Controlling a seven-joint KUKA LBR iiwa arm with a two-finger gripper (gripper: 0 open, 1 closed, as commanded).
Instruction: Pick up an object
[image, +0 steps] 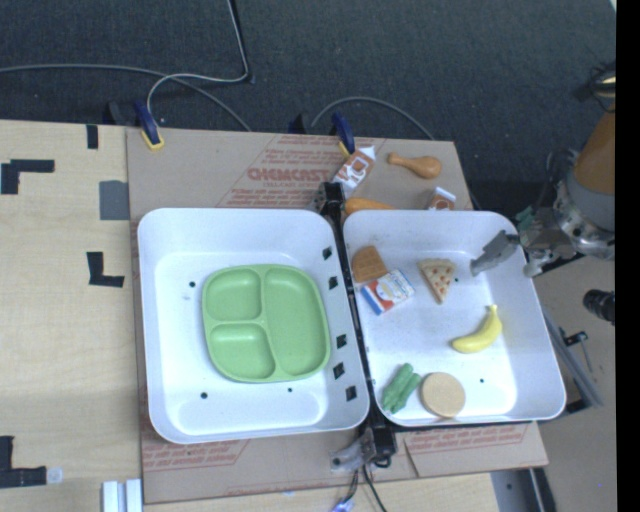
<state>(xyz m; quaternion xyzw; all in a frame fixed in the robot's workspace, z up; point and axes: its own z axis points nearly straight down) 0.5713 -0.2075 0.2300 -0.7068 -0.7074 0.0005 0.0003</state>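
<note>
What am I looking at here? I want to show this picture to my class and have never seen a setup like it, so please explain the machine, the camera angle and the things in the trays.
The picture comes from one camera fixed above a bench, looking down at a slant. Two shallow white bins sit side by side on cardboard. The left bin holds a green divided plate. The right bin holds toy foods: a banana, a pizza slice, a round cookie, a green vegetable, a brown bread-like piece and a small red, white and blue packet. The machine at the right is a robot arm; its gripper hangs over the right bin's upper right part. Nothing is seen held in it. Its job is to pick up an object.
</note>
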